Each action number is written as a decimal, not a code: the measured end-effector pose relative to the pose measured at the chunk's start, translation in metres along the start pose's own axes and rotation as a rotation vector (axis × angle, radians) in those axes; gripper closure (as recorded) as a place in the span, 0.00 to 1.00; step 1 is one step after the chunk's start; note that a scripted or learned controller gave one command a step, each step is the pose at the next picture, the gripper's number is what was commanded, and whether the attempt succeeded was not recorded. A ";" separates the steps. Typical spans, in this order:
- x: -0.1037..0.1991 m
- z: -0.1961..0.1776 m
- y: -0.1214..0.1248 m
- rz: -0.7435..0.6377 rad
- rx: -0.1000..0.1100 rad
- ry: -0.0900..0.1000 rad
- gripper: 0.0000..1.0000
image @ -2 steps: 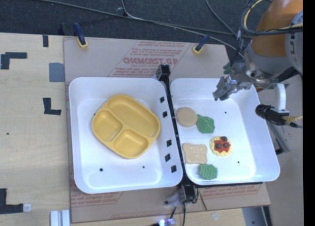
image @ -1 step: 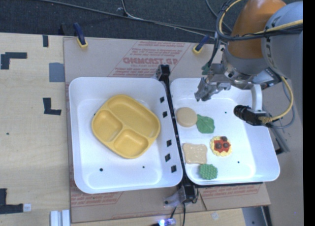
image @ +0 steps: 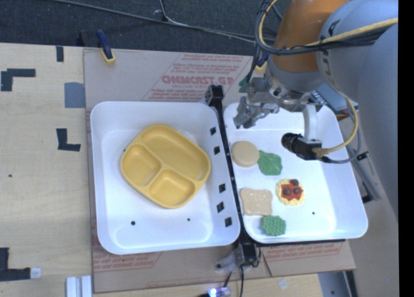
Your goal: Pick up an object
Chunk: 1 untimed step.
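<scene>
Camera view showed us the round cookie [image: 245, 153] near the right bin's [image: 346, 224] far-left corner, nearest the claw [image: 249, 116], which hovered just beyond it; whether its fingers were spread we could not tell. We judged a straight descent best, minding the divider wall and green leaf [image: 270, 162].

Two shallow white bins sit side by side on the tabletop [image: 39, 179]. The left bin [image: 107, 224] holds a yellow compartment tray [image: 165, 165], tilted in plan. The right bin [image: 343, 218] holds a round tan cookie [image: 245, 153], a green leaf piece [image: 270, 162], a toast slice [image: 256, 201], a small pizza piece [image: 291, 191] and a green knobbly piece [image: 273, 225]. The pincer [image: 249, 116] hangs over the far left corner of the right bin, beyond the cookie.
</scene>
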<state>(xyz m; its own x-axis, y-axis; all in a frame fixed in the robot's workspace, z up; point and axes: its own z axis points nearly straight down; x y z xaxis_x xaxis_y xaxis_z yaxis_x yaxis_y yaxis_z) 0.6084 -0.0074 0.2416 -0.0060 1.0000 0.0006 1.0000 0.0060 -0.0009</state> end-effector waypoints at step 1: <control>0.054 0.019 -0.001 0.000 0.003 0.000 1.00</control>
